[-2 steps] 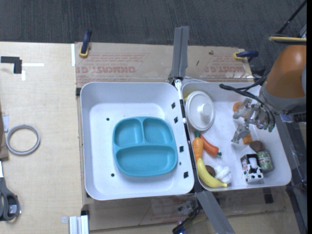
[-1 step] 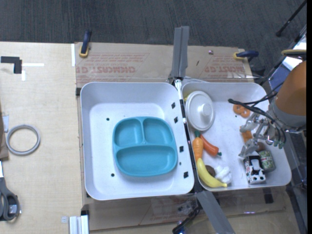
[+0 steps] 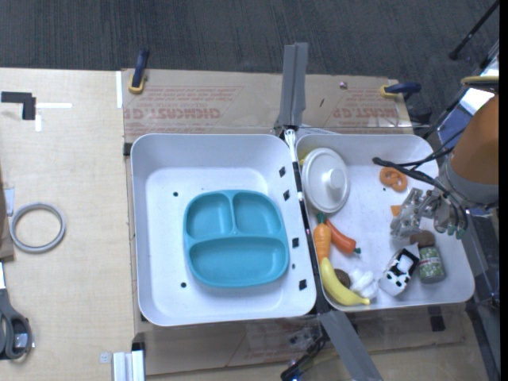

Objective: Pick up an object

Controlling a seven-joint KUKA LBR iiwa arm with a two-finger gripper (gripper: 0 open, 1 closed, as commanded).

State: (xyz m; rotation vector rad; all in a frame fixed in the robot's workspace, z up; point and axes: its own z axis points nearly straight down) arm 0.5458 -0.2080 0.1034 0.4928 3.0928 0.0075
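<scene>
Yellow banana [image 3: 341, 284] curved, bottom of right bin [image 3: 452, 292].

**Things around the two bins**

A roll of tape [image 3: 36, 227] lies on the wooden bench [image 3: 63, 157], left of the bins. Scissors [image 3: 12, 333] lie at the left edge. Two clamps [image 3: 140, 70] [image 3: 401, 90] hold the cardboard sheet [image 3: 206, 101].

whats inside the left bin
The left bin holds one blue divided plate, three compartments, all bare. Whatever lies under the plate is covered.
</scene>
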